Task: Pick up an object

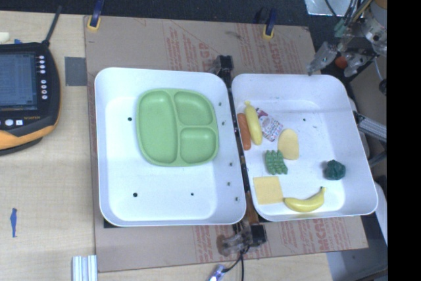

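as we list the bench from largest item down, we enter first the left bin (118,207), white and shallow, bearing a green divided plate (177,126) with three wells. next the right bin (355,141), touching the left along their shared edge, holding the loose pieces. the gripper (337,56) hangs just beyond that bin's far right corner, above the cardboard; we cannot tell how far its pincer stands apart, and we see nothing held in it. a handheld controller (23,95) lies at the bench's left edge.

smaller entries, all in the right bin: a banana (304,201) near the front wall, curved and smooth, by our guess light hollow plastic, stiff and somewhat slippery; we would take it across its thick middle. just beside it a flat yellow square (268,189), hard to get under. a corn cob (252,123) lies against a carrot (244,131) by the left wall, awkward to separate. a yellow slice (288,144), a green bumpy piece (275,162), and a dark green floret (334,170) standing apart, knobbly, likely easiest to grip.
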You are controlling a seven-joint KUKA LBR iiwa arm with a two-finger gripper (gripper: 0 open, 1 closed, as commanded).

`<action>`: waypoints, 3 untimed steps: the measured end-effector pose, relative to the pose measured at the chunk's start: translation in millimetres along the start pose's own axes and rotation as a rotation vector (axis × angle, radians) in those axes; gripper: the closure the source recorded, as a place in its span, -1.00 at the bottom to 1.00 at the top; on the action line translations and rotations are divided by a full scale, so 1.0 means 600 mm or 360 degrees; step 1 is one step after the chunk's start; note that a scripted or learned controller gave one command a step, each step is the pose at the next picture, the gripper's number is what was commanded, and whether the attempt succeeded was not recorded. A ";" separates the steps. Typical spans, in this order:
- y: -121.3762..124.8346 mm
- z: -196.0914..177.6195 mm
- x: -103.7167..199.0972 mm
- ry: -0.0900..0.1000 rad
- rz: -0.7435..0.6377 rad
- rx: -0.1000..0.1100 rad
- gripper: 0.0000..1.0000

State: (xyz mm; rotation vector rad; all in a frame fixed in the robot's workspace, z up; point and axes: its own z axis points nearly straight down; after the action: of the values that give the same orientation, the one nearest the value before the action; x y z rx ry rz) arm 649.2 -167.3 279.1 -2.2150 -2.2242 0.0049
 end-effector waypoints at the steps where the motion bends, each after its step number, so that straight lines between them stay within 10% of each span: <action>1: 0.011 0.222 0.072 0.0001 -0.0002 0.0008 -1.00; 3: -0.151 0.314 0.051 0.0000 -0.0001 0.0002 -1.00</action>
State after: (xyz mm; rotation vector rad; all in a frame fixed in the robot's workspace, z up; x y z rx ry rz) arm 557.9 -137.1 91.3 -2.2133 -2.2247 0.0065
